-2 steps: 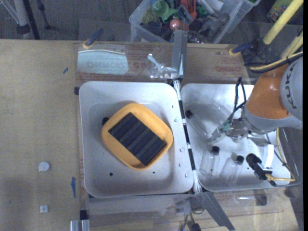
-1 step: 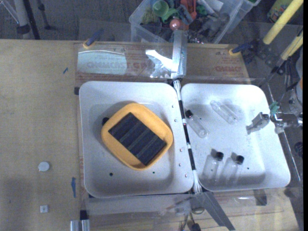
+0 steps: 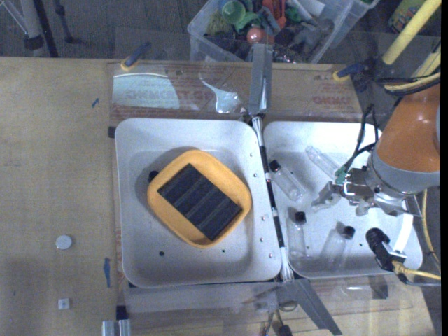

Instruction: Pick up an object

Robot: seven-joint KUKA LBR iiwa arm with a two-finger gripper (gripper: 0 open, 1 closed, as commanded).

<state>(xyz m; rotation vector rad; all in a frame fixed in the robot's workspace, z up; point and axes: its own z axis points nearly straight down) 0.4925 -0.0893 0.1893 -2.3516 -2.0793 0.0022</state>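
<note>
Two white bins sit mid-frame on a tan bench [image 3: 49, 152]. The left bin [image 3: 133, 257] holds one yellow pad [image 3: 199, 198] with a black ribbed face. The right bin [image 3: 294, 135] holds about four clear vials [image 3: 287, 184]. The gripper [image 3: 327, 196] hovers there; finger state unclear. A toy crate [image 3: 280, 12] stands at the frame's top.

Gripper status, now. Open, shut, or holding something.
Gripper: cannot be told; it hangs over the right bin among the clear vials, and nothing is seen held.
</note>
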